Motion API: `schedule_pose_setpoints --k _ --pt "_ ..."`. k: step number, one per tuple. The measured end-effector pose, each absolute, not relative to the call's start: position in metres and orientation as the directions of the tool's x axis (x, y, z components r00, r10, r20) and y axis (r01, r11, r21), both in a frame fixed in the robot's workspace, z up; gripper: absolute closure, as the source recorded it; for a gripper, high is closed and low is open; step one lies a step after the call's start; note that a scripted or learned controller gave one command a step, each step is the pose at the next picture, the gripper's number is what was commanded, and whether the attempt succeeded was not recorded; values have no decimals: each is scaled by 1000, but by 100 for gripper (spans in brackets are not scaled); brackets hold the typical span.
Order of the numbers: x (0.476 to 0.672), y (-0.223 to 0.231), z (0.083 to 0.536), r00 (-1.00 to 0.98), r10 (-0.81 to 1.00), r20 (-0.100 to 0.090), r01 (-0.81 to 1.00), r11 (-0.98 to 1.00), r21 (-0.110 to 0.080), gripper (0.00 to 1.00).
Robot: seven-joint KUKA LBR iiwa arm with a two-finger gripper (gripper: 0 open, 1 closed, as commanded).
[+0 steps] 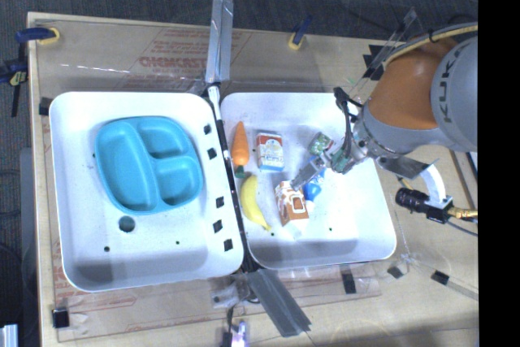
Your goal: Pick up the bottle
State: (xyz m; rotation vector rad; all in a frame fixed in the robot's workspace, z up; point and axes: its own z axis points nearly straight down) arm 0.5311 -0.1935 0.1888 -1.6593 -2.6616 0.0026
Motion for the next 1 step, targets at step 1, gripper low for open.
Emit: schedule_pose_setpoints --k 1 --pt "498 -185 89 -380 925 3 925 380 -3 0"
